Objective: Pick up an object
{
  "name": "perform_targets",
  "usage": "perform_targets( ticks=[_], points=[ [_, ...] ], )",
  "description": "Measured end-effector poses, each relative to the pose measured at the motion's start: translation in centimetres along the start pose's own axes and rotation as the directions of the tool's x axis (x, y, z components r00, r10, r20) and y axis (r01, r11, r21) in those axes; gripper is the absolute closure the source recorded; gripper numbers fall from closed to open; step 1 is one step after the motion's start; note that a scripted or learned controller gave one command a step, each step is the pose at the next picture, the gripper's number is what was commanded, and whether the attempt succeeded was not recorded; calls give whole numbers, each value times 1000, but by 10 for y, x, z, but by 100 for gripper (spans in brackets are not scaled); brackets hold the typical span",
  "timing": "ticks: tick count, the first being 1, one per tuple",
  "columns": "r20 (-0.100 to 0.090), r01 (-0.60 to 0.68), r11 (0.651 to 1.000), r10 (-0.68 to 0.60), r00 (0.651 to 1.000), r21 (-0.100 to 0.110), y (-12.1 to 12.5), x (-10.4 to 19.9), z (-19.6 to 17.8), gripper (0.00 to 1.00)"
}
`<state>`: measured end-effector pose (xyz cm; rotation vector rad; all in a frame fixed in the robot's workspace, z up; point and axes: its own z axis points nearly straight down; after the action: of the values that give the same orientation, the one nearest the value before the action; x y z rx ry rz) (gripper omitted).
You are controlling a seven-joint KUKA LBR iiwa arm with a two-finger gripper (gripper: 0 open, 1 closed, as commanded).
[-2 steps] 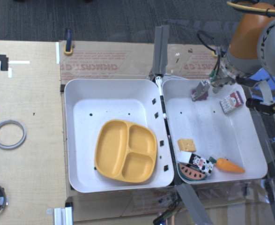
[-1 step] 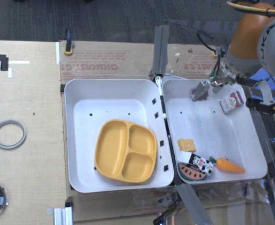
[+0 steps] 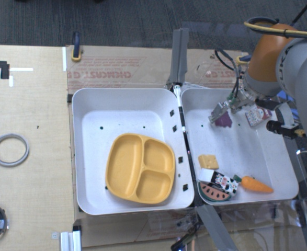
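Observation:
My gripper (image 3: 219, 112) hangs low over the far part of the right bin (image 3: 258, 150), at the end of the grey arm with the orange band (image 3: 265, 54). A small purple object (image 3: 225, 121) lies directly under and against the gripper tip, partly covered by it. Just to the right sits a small white and red packet (image 3: 254, 116). Toward the bin's front lie a tan cracker (image 3: 208, 162), a watermelon slice (image 3: 214, 192), a small patterned box (image 3: 224, 181) and an orange carrot (image 3: 256, 185).
The left bin (image 3: 90, 114) holds a yellow divided plate (image 3: 141, 168). A grey divider post (image 3: 178, 56) rises between the bins at the back. On the bench at left lies a grey ring (image 3: 9, 149).

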<state>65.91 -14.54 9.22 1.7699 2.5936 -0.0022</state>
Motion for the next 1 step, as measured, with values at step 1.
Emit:
perform_targets(
  ticks=[1],
  points=[
    [0, -263, 965, 263, 965, 0, 10, 24, -53, 0]
  ],
)
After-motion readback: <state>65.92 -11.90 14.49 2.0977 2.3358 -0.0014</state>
